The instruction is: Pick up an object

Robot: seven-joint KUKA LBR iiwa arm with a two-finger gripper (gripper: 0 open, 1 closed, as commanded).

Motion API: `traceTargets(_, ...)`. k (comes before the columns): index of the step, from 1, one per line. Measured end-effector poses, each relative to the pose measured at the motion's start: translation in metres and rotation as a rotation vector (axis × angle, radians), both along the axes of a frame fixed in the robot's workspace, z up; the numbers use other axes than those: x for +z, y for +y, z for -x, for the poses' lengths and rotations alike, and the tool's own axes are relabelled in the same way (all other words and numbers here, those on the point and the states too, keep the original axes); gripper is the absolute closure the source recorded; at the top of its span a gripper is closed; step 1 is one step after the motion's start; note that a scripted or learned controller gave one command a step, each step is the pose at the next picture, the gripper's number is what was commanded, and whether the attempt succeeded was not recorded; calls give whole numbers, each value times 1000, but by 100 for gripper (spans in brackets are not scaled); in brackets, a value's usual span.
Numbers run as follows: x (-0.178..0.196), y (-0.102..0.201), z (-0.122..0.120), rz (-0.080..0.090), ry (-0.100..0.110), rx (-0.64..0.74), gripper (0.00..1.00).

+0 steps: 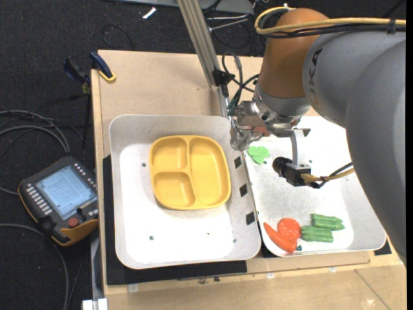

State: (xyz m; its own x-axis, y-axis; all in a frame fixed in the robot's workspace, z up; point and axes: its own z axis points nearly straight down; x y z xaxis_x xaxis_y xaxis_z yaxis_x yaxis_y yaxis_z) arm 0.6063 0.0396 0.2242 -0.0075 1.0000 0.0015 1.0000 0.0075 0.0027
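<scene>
A light wooden bench (161, 82) stands on a dark floor strewn with black cables, and a handheld control pendant (61, 199) with a lit screen lies on the floor to its left. Whatever is written on that screen is too small to read. Dark lettering runs down the grey arm (361, 76) beside its orange band; it is cut off and cannot be read with certainty.

Two shallow white bins sit side by side on the bench. The left bin (129, 237) holds a yellow divided plate (191, 172) with three compartments. The right bin (361, 237) holds a small pale green piece (259, 154) near its upper left corner, and, at its lower edge, a red tomato (288, 228) touching an orange carrot (277, 239), with two green pods (321, 228) just beside them.

The gripper (242, 131) hangs over the wall between the bins. How far its jaws are parted cannot be told, and nothing can be seen in its hold. The pale green piece lies just beside it, to its lower right.
</scene>
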Motion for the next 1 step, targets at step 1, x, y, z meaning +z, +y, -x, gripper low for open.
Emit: traceTargets(1, -3, 46, -18, 0, 0, -1, 100)
